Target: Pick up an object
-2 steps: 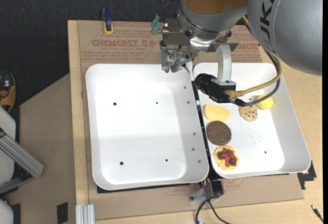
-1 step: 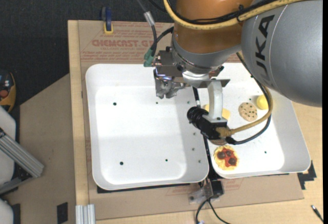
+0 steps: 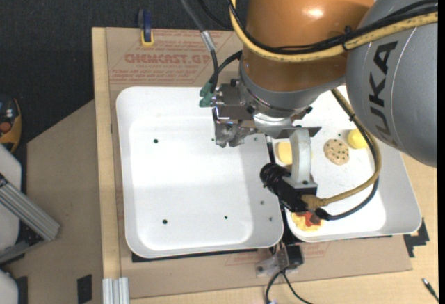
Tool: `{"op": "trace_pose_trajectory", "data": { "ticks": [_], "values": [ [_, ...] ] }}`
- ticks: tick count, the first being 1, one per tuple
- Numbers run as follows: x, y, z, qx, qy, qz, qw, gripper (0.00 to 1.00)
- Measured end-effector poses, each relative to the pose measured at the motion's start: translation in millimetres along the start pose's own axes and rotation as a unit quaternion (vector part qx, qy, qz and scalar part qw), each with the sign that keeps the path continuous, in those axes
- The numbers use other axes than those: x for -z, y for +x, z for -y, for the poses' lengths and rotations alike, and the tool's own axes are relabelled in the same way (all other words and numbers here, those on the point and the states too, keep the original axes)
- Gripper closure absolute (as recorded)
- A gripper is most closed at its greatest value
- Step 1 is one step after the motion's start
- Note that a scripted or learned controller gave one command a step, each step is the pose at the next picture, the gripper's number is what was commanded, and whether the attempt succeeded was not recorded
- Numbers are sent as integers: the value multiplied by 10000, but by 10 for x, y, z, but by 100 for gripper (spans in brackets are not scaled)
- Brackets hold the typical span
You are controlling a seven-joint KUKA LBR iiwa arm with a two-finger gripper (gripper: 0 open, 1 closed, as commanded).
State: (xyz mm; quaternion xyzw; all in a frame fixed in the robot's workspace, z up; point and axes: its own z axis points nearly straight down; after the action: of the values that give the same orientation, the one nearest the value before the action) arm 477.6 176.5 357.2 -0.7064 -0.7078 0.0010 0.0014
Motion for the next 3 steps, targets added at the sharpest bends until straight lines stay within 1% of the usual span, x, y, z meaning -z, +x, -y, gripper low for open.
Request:
{"op": "trace_pose_trajectory", "data": {
  "ticks": [1, 2, 3],
  "values": [
    [1665, 311, -14, 18, -115, -47, 9999, 100],
    [194, 188, -1, -21, 57, 36, 10000, 100],
    [-367, 493, -7, 5, 24, 15, 10000, 100]
  ]
}}
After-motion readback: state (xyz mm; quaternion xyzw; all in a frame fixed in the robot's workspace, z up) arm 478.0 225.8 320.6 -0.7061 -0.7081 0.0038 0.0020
